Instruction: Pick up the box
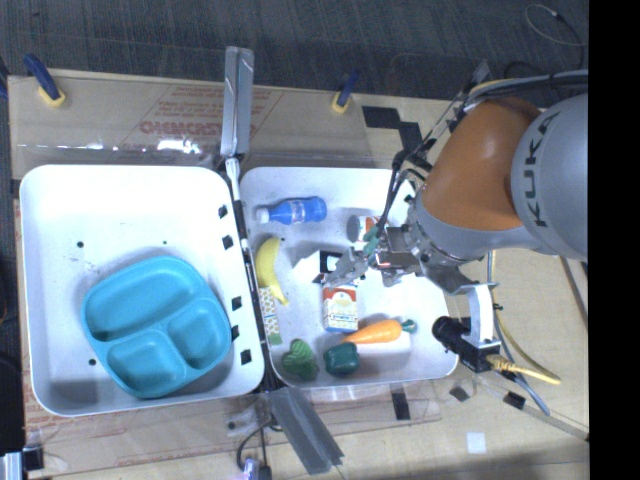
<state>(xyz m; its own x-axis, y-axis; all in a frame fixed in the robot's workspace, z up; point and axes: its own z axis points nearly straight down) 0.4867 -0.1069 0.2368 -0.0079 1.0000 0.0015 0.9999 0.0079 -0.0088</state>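
The box (341,308) is found just below the gripper (352,264) — long axis running up-down in the view — and the jaw state cannot be determined.

Two white bins on a table, with toy foods, a bottle and a blue tray

The left bin (40,268) holds a blue divided tray (155,325) toward its near side. In the right bin (300,180), a blue bottle (295,211) lies on its side near the far wall, a banana (268,266) lies along the left wall, and a carrot (377,332) lies near the front beside a green pepper (341,359) and a dark green leafy vegetable (299,361). Two blue clamps (44,80) (345,92) grip the table (300,108) at its far edge.
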